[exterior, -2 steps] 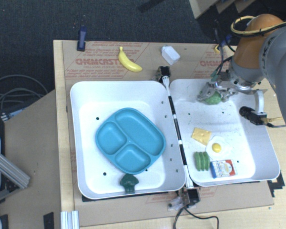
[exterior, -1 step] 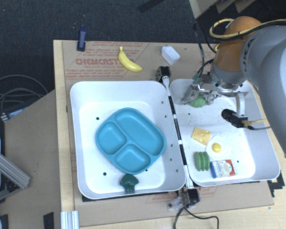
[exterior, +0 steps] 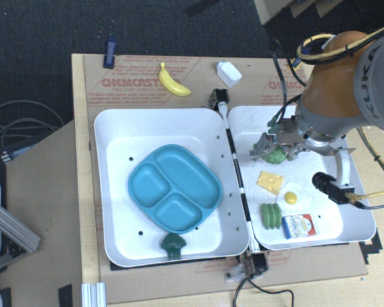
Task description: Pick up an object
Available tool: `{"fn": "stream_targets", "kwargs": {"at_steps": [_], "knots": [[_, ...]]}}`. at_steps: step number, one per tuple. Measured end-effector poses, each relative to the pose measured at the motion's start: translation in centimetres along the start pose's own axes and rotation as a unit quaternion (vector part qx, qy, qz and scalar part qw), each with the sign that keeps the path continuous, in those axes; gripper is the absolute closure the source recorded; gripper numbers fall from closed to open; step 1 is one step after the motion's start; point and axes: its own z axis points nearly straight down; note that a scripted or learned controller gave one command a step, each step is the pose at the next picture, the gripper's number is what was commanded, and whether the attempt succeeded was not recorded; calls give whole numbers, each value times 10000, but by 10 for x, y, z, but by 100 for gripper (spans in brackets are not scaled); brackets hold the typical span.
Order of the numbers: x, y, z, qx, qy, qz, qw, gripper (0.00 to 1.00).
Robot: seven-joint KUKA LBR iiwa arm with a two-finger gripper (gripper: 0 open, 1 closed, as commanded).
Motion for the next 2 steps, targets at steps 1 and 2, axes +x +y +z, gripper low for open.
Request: {"fn": "stream_targets", "kwargs": {"at_steps": [1,2], "knots": [[73,-1,-31,-9,-1,-8,10000,100],[102,-48,-43,18,-1,-1,10000,100]]}}
